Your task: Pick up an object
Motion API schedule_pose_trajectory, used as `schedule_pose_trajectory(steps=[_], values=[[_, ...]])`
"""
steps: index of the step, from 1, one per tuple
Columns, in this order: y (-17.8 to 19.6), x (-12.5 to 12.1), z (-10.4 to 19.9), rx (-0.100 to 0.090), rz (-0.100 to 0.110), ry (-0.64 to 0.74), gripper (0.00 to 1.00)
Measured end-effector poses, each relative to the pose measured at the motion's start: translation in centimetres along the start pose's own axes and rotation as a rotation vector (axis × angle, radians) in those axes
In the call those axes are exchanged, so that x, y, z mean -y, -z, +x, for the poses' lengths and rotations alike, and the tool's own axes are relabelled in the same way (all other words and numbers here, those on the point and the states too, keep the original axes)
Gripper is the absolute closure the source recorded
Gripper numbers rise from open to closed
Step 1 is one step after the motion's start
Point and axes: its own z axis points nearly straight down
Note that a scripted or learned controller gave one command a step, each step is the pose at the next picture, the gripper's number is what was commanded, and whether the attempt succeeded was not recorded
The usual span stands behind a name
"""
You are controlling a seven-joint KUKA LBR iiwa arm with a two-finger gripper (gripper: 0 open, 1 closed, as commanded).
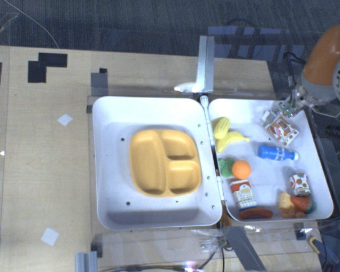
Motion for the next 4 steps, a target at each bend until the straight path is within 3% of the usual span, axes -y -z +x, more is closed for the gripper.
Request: schedule_pose_trajectory(steps=[1,2,3,4], values=[[6.0,-1.4,2.4,-0.007,0.002,-0.209,1.00],[-0.7,-0.6,1.4,-0.007,-0.002,0.473,1.00],[-1.1,-0.2,1.7,-0.028,0.010,0.473,0.00],[-1.9,-2.5,11.1,-0.011,-0.001,0.258,0.00]])
